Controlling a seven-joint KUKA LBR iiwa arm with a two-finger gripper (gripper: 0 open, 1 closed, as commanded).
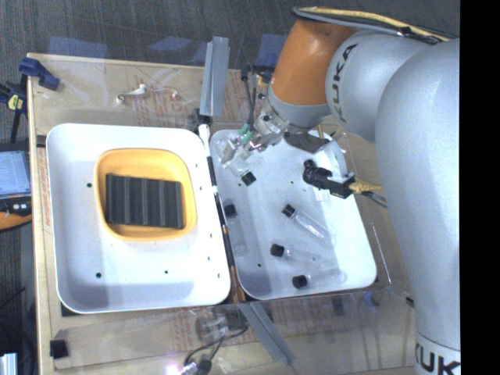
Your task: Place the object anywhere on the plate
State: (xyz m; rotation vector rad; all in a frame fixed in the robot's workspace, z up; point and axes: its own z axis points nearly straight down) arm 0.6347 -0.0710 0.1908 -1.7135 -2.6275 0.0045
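Observation:
A yellow plate (144, 165) with a dark ridged centre lies in the left white bin (78, 280). Several small clear vials with black caps lie scattered in the right white bin (355, 264); one vial (301, 219) rests near its middle, another black cap (248, 178) sits just below the gripper. My gripper (241, 145) hangs low over the right bin's far left corner, under the orange band of the arm (312, 53). Nothing can be made out between its tips.
More capped vials lie along the right bin's left side (230, 209) and near its front edge (299, 281). A grey metal bar (212, 76) stands behind the divide between the bins. The arm's bulk covers the view's right side.

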